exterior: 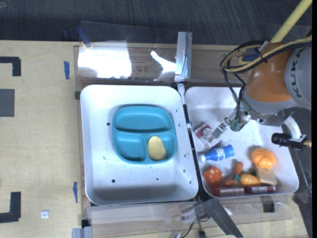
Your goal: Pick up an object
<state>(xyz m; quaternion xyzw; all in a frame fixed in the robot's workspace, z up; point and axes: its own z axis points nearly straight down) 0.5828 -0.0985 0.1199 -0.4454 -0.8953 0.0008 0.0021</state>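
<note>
1. The red-and-white packet [204, 131] is the likeliest target of the pick: it lies in the right bin [292, 182], close to that bin's left wall and just beside the pincer's tip.
2. Left to right across the worktop [39, 133]: the left bin [94, 148] carries a blue divided tray [131, 128] with a pale yellow egg-shaped piece [156, 148] in its lower right compartment. Then comes the right bin with the packet, a blue-and-white bottle [218, 153], a red tomato-like piece [213, 174], an orange pumpkin-like piece [263, 157] and a dark bar [242, 191] along the near wall.
3. The pincer [221, 129] reaches down and leftward from the orange-banded wrist. Whether its fingers are apart or together cannot be told from this view, and nothing is seen between them.
4. To do the step well, the pincer probably needs to centre over the packet and close across its short side, keeping away from the bin wall and the bottle just below.
5. The packet looks crumpled and flat; its long axis seems to run diagonally, from upper left to lower right, though its outline is too small to be sure.
6. The bottle lies on its side, its long axis close to left-right, slightly tilted; which end is its neck is unclear.
</note>
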